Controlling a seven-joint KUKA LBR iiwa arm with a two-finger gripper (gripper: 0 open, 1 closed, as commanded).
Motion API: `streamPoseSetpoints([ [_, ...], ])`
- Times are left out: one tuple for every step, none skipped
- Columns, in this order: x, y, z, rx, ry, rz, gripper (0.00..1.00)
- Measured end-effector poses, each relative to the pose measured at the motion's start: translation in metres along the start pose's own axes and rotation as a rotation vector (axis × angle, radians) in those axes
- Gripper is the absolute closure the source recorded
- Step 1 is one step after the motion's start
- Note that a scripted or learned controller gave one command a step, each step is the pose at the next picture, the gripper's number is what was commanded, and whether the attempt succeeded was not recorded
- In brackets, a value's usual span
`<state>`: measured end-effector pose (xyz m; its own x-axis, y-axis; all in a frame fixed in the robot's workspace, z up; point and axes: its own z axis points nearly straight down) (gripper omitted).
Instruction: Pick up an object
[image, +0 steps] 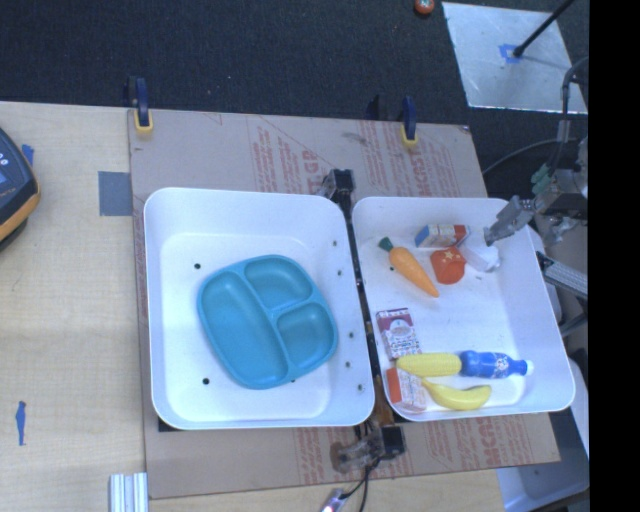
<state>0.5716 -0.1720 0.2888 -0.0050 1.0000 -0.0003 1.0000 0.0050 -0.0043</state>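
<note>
The right bin (520, 330) holds all the loose things. At its far end lie a small carton (440, 235), a red tomato (449, 266) just in front of it, and a carrot (412, 270) slanting beside the tomato, nearly touching it. Mid-bin, near the left wall, sits a brown packet (397, 331). At the near end a corn cob (428, 364), a blue bottle (490, 365) and a banana (456, 396) crowd together, the cob and bottle end to end, the banana just below them, with an orange-edged packet (407, 391) tucked under their left side.

The tool (497, 232) reaches in over the bin's far right corner, just beside the carton and tomato, above something pale (484, 258) I cannot identify. Whether it is wide or narrow cannot be told at this size.

The middle and right side of this bin is bare white floor, the freest room between the two clusters.

The left bin (170, 300) carries a blue divided plate (267, 319), with a bare margin around it. Both bins rest on cardboard (260, 150) clamped to the tabletop (60, 330).
</note>
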Motion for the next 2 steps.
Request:
streamPoseSetpoints([
  [0.004, 0.05, 0.101, 0.002, 0.0, -0.002, 0.0],
  [0.037, 0.032, 0.198, 0.002, 0.0, -0.001, 0.0],
])
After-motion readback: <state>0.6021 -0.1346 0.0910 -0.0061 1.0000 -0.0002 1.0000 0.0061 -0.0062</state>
